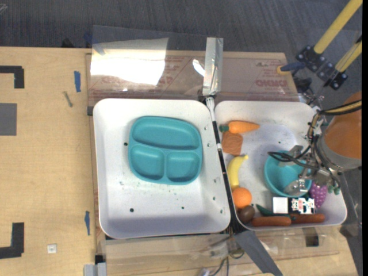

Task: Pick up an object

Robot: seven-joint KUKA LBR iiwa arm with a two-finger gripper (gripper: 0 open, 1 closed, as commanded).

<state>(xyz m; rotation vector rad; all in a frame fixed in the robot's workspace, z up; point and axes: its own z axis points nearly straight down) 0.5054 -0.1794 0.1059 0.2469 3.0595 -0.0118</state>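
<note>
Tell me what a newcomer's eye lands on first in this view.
First, the teal divided plate, alone in the middle of the left bin. Then the bright clutter along the left side of the right bin: carrot, banana, orange. The gripper sits over a teal bowl there.

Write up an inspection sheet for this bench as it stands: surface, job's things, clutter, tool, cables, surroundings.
Surface: two white bins; left bin holds a teal divided tray.
Job's things: right bin holds a carrot, banana, orange, teal bowl, purple grapes.
Clutter: small white box and a long red item along the near wall.
Tool: over the bowl's rim; grip unclear.
Cables: dark wires beside the wrist.
Surroundings: brown bench board, yellow struts.
</note>
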